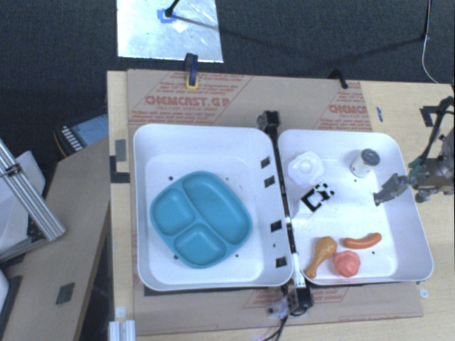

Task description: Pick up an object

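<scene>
The right bin [405, 222] holds several small objects. A white cup-like piece [304, 166] and a white bottle with a grey cap [365, 160] lie at its far side. A black-and-white block [317, 196] sits near the middle. Along the near side lie a tan toy drumstick [321, 253], an orange sausage [362, 241] and a pink ball [347, 263]. My gripper [390, 189] hangs over the bin's right part, to the right of the block and nearer than the bottle. Nothing is seen in it.
The left bin [153, 155] holds a blue divided plate [201, 219]. A black divider [279, 190] runs between the bins. The arm [435, 172] enters over the right bin's right rim. A brown board [234, 98] lies under both bins.
</scene>
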`<state>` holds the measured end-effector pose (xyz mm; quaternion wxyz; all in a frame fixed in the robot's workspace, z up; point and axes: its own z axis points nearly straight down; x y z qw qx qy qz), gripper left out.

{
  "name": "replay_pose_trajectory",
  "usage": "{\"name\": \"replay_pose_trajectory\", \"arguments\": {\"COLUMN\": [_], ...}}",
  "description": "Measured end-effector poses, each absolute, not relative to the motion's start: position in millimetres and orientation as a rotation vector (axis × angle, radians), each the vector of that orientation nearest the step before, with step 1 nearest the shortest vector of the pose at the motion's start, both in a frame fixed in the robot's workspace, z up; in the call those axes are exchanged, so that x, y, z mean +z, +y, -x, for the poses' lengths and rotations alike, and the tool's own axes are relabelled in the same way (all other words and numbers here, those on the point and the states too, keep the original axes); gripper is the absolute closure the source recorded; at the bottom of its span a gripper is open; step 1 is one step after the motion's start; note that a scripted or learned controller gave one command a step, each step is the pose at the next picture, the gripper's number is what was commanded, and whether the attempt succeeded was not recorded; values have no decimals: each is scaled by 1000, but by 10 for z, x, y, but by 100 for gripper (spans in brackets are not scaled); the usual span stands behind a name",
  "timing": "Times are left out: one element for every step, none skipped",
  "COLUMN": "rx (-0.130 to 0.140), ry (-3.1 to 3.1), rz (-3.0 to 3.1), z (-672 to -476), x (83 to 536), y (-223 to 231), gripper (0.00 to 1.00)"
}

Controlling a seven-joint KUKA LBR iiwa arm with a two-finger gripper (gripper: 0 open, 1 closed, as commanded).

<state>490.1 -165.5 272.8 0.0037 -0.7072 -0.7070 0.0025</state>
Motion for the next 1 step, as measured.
{"name": "replay_pose_trajectory", "arguments": {"rx": [-1], "ry": [-2227], "rz": [2219], "z": [-4920], "x": [2782], "y": [-1649], "gripper": [0]}}
